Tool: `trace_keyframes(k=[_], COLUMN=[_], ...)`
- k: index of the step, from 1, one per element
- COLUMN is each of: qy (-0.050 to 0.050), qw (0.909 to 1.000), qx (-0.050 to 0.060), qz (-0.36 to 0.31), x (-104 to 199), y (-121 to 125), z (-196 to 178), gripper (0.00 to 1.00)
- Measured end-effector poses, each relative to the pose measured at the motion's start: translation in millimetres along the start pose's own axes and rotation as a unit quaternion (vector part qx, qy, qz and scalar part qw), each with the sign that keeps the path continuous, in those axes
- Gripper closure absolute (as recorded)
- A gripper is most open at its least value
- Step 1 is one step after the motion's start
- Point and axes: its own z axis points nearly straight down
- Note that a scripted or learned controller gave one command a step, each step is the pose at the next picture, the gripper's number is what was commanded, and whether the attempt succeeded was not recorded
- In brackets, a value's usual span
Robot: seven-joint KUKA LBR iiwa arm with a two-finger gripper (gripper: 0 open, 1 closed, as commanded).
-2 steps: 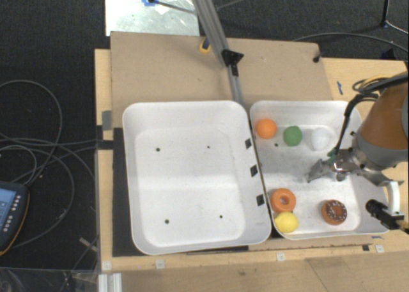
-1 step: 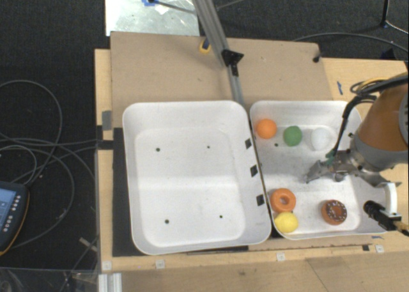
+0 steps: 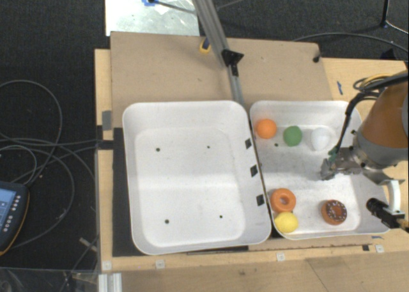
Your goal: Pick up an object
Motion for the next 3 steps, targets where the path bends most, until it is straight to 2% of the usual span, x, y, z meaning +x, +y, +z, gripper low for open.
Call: trace_keyframes(k=[1,2,3], qy=[0.0,-0.001,-0.001], qw=[1.0,1.0,1.0], qx=[-0.001,-0.001,-0.003], qz=[-0.002,-0.002,-0.002], x=[9,10,7], y=[-2,6,1], z=[-56,-101,-163], gripper=[1.0,1.0,1.0])
